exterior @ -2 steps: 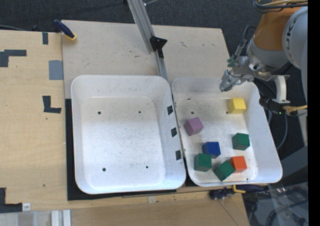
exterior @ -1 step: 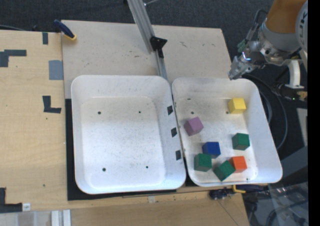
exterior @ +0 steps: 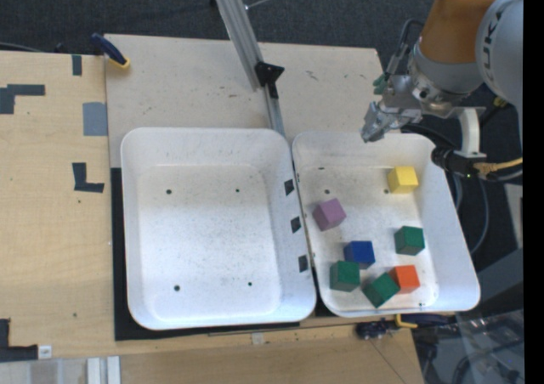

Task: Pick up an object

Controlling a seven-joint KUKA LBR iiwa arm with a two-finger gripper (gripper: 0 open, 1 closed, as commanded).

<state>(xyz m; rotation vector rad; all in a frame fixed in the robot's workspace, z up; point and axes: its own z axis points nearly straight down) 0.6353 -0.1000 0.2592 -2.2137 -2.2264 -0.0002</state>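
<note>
Overhead, the arm [exterior: 476,25] is reaching in from the right, its gripper [exterior: 375,129] hanging over the far rim of the right bin [exterior: 450,229]. Whether the gripper is open or shut I cannot tell; nothing is showing in its grasp.

All the blocks are lying in the right bin. A yellow block [exterior: 403,178] is sitting nearest the gripper, near the bin's far right side and well apart from the others. A purple block [exterior: 329,213] is resting toward the bin's left wall, tilted a little. Nearer the front, a blue block [exterior: 359,252] is lying just beside a green block [exterior: 345,275]. Another green block [exterior: 381,289] is touching an orange block [exterior: 406,277] at the front edge, and a third green block [exterior: 410,240] is sitting by the right wall.

The left bin [exterior: 136,204] is sitting just beside the right one, their rims touching. Both are resting on the table [exterior: 170,76], where a grey metal bar [exterior: 236,17] is slanting down toward the gap between them.
</note>
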